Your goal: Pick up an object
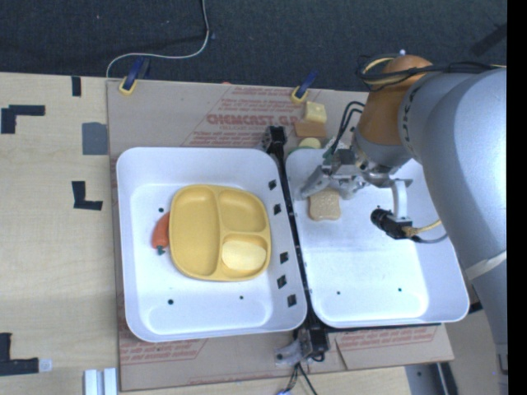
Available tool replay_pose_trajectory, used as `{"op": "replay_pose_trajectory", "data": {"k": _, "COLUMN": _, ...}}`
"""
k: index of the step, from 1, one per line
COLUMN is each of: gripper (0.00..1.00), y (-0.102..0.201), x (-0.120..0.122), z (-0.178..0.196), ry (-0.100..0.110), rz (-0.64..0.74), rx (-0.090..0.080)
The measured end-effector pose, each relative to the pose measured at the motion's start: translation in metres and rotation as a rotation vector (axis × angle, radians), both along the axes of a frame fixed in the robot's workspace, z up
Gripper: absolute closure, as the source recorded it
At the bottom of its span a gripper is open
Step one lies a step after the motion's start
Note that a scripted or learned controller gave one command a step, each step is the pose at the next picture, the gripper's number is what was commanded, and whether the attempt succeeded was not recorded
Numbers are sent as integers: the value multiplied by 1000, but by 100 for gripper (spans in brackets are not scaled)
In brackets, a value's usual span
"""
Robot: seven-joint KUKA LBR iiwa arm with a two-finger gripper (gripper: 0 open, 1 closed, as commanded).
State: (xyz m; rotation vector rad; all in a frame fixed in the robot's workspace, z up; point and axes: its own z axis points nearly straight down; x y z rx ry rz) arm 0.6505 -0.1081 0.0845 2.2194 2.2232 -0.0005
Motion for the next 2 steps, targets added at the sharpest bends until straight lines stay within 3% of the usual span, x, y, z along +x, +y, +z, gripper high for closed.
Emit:
{"op": "replay_pose_trajectory", "data": {"k": 1, "gripper": 0, "y": -1, "x": 18, "z": 0, "ry": 0, "rz": 1, "rx": 1}}
{"op": "replay_pose_trajectory", "data": {"k": 2, "gripper": 100, "y": -1, "x": 18, "z": 10, "ry": 1, "rz": 2, "rx": 0}}
